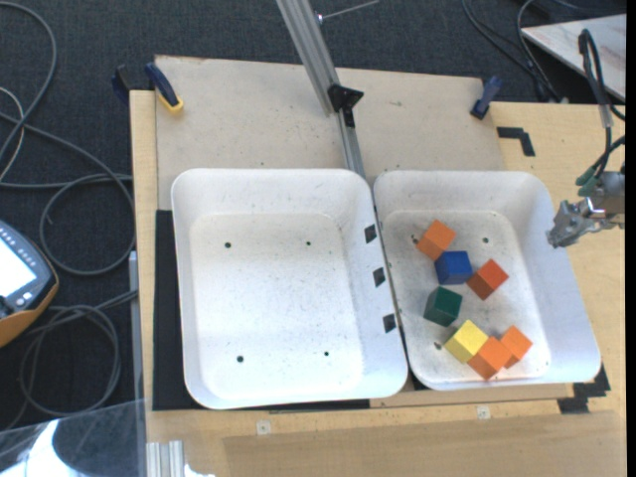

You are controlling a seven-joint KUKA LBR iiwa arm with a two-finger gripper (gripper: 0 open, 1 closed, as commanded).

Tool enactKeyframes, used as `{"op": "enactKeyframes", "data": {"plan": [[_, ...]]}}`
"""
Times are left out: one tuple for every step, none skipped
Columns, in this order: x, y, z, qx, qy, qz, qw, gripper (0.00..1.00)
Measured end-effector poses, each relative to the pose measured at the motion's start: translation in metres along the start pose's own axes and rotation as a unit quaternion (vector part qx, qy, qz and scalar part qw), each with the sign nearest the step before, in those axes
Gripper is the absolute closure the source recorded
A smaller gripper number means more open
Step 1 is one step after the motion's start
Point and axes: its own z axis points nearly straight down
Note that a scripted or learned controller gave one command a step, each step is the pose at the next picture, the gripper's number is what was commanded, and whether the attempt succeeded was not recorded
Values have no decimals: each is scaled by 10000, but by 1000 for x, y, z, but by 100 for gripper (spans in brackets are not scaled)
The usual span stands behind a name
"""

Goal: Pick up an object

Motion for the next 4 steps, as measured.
{"op": "enactKeyframes", "data": {"plan": [[45,1,4,34,22,-16,10000,100],[95,-4,19,46,28,-19,10000,100],[152,0,22,43,27,-25,10000,100],[203,1,46,60,26,-20,10000,100]]}}
